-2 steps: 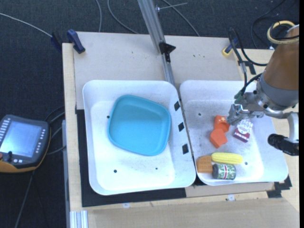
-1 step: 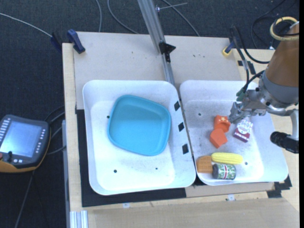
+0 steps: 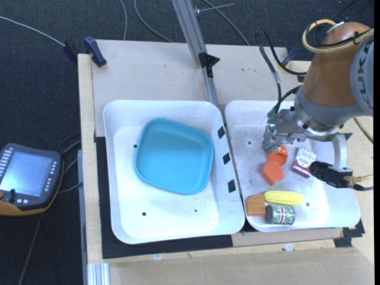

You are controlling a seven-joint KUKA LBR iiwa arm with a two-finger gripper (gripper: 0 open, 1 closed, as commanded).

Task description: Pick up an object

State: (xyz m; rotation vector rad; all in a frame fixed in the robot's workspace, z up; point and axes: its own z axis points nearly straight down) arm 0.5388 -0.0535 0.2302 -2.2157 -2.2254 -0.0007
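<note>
We see the gripper (image 3: 274,140) low in the right bin (image 3: 249,116), just above the orange block (image 3: 274,172). We cannot tell its state.

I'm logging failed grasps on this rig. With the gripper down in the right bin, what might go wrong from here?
1. The gripper sits right above the orange block, with a small packet close beside it; a closing grasp may nudge one and miss the other.
2. The yellow corn, green can and a tan piece crowd the right bin's near edge, so a pushed block could jam against them.
</note>
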